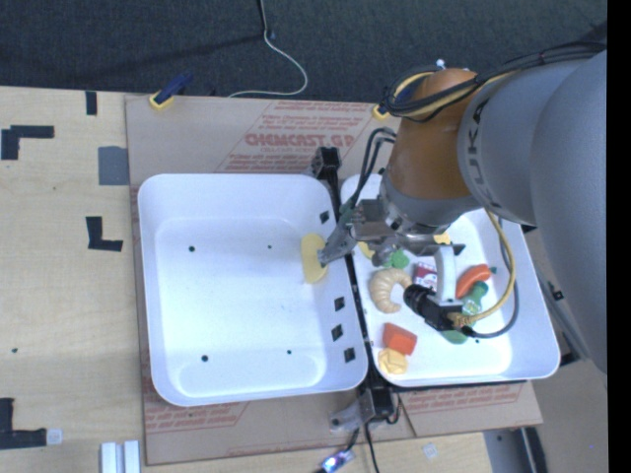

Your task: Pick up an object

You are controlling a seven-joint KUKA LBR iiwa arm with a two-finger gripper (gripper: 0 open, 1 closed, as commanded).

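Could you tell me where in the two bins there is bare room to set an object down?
The left bin is bare from its left wall across to the yellow piece by the divider. The right bin is crowded: croissant, red wedge, carrot and the gripper overhead. A small patch lies along its front-right rim.

A pale wooden bench [59, 294] with dark angular marks carries a brown cardboard sheet [246, 141] printed in red, while dark carpeted floor [148, 18] lies beyond it, crossed by a thin white cable [281, 52].
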